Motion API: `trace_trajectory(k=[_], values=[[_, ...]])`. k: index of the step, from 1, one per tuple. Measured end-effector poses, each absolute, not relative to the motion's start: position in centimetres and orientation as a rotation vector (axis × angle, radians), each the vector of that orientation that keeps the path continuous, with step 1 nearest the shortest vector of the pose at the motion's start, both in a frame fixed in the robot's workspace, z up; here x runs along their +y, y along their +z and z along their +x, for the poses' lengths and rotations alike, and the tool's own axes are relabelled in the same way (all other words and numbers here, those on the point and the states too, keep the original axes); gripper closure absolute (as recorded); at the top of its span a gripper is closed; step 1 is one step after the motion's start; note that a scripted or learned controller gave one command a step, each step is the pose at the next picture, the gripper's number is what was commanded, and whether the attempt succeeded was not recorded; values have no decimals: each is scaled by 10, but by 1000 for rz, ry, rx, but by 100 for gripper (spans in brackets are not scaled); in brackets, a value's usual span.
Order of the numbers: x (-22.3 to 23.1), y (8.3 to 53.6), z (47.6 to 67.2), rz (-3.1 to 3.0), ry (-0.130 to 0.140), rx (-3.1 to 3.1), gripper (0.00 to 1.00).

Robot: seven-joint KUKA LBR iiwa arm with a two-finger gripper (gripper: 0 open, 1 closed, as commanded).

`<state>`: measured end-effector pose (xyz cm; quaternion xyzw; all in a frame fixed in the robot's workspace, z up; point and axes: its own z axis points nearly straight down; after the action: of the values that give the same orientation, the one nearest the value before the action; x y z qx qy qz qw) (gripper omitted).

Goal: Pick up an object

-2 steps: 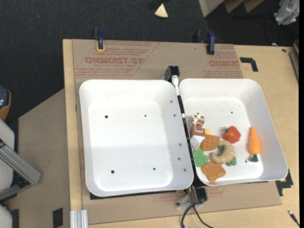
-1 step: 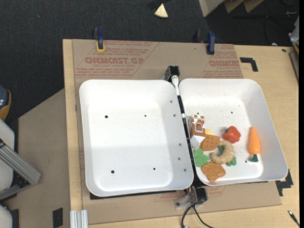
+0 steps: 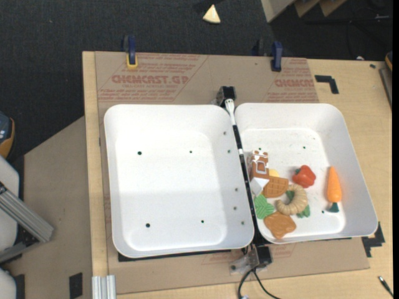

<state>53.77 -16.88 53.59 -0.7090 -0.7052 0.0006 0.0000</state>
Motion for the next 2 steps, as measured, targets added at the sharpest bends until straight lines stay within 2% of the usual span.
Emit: trace_trajectory(k=[1, 2], values=[[-194, 461, 480, -2222, 7, -2211, 100], [-183, 336, 486, -2213, 9, -2212, 100]])
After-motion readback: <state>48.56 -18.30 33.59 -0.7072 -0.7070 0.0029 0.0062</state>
